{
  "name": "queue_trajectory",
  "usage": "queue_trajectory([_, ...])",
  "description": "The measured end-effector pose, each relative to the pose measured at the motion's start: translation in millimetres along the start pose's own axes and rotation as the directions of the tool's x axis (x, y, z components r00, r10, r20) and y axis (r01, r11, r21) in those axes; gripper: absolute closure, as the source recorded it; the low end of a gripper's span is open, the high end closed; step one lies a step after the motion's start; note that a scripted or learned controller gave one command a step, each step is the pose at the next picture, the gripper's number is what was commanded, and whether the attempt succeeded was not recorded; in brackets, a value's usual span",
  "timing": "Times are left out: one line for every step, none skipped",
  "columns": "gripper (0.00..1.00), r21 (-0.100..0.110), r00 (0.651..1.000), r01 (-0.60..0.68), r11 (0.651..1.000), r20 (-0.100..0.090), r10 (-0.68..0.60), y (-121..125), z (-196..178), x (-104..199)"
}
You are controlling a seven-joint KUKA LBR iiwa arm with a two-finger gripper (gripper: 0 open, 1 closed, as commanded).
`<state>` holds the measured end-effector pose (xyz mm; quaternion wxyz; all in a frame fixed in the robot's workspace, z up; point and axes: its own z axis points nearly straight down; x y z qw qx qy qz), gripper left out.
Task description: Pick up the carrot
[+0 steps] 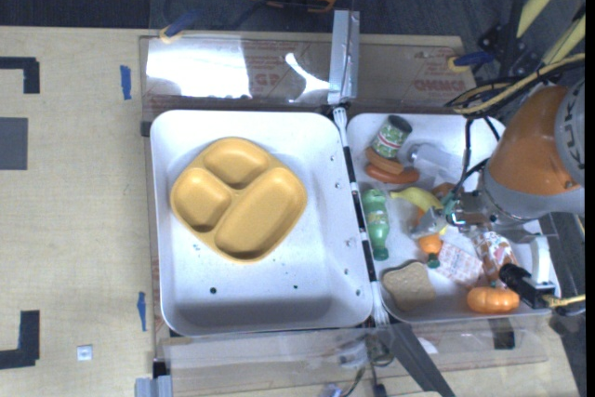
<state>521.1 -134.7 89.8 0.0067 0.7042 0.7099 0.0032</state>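
Carrot (394, 171) partly under can (391, 138), tool (453, 211) indistinct

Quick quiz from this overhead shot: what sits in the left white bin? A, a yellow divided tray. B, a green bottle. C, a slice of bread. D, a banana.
A: the yellow divided tray lies alone in the left bin, while the green bottle, bread slice and banana lie in the right bin.
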Motion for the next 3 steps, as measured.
queue_trajectory([0.00,0.010,0.953,-0.302,0.953,0.000,0.302,5,4,1])
queue_trajectory([1.00,0.009,0.953,-0.303,0.953,0.000,0.303,4,-6,1])
queue_trajectory([1.00,0.019,0.900,-0.435,0.900,0.004,0.435,73,-93,59])
